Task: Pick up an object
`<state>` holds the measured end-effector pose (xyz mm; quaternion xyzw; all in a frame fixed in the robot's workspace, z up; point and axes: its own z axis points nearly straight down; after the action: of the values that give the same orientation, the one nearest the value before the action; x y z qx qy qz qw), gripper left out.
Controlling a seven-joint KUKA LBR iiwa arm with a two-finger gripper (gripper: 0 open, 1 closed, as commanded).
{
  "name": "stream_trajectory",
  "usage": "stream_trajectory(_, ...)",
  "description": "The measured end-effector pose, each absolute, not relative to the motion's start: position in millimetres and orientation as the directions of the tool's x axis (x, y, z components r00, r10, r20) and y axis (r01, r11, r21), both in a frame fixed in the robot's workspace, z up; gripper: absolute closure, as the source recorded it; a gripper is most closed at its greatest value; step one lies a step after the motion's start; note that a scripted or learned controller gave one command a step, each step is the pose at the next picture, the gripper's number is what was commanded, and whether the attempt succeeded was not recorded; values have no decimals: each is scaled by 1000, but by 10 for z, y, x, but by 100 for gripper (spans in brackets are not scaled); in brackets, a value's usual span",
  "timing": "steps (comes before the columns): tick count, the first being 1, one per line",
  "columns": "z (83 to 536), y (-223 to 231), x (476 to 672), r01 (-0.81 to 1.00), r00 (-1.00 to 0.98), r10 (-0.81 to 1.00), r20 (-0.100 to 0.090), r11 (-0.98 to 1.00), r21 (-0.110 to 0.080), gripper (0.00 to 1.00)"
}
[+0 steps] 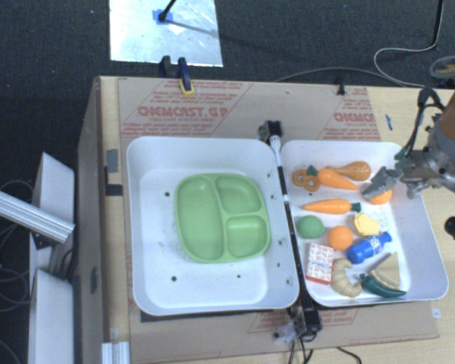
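Your gripper (387, 182) grips a small orange piece (381, 196) over the right bin (432, 268); the orange carrot (331, 206) lies at its eight o'clock, long side nine-to-three.

You are looking at a robotics lab test bench, not a home. The bench (235, 101) is topped with paper-masked sheet printed CHEMCAST. Cables (409, 51) trail over dark carpet (45, 44). Two white bins (148, 226) sit clamped side by side, one holding plastic toy food (341, 233), one a green divided tray (221, 217).
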<state>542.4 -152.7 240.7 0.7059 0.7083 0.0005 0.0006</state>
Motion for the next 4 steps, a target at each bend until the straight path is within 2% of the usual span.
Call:
stream_trajectory(1,1181,-1240,5689,1000,-4,1000,1,4,-4,0)
stream_trajectory(2,926,-1097,5380,1000,3,1000,-14,-3,21,0)
stream_trajectory(3,893,-1217,5206,1000,-3,1000,-4,4,17,0)
stream_trajectory(4,978,-1214,5198,1000,-4,1000,-2,4,13,100)
